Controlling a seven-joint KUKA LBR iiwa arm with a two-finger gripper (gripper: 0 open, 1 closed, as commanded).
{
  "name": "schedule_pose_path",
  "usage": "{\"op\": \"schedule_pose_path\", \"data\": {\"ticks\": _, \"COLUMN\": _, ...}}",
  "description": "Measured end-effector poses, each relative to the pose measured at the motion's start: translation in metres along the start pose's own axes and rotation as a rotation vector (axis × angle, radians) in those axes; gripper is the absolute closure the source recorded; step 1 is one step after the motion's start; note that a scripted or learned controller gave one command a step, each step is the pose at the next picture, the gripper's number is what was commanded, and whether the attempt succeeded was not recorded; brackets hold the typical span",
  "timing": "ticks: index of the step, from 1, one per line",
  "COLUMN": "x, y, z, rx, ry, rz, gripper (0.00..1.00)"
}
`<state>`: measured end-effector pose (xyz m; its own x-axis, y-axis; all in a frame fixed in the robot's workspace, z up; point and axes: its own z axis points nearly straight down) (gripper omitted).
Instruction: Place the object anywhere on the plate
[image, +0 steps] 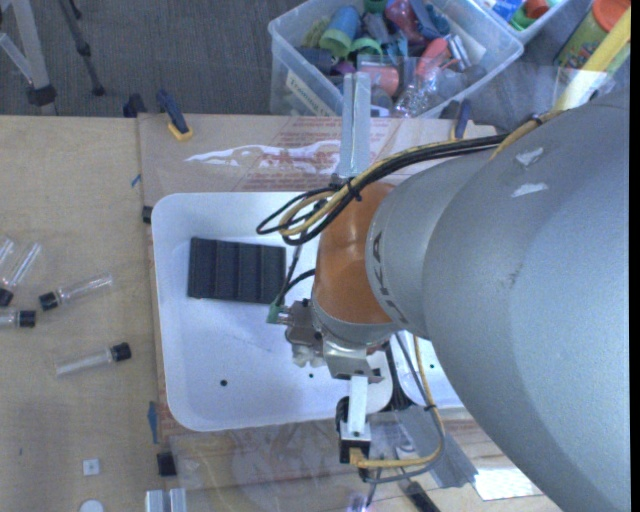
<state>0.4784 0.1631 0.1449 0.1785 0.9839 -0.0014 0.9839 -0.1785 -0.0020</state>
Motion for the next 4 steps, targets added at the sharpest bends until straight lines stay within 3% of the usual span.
{"op": "schedule_pose_path", "data": {"ticks": 1, "x": 0.003, "y": 0.0, "z": -0.231, "rx": -0.001, "ry": 0.0, "rz": 0.733, "gripper": 1.0}}
{"op": "schedule_pose_path", "data": {"ticks": 2, "x": 0.04, "y": -0.007, "z": -0.083, "rx": 0.0, "ry": 0.0, "rz": 0.955, "gripper": 1.0}}
{"op": "schedule_pose_path", "data": {"ticks": 3, "x": 0.077, "y": 0.085, "z": -0.051, "rx": -0.002, "ry": 0.003, "rz": 1.135, "gripper": 1.0}}
{"op": "schedule_pose_path", "data": {"ticks": 4, "x": 0.068, "y": 0.03, "z": 0.055, "rx": -0.004, "ry": 0.012, "rz": 1.193, "gripper": 1.0}}
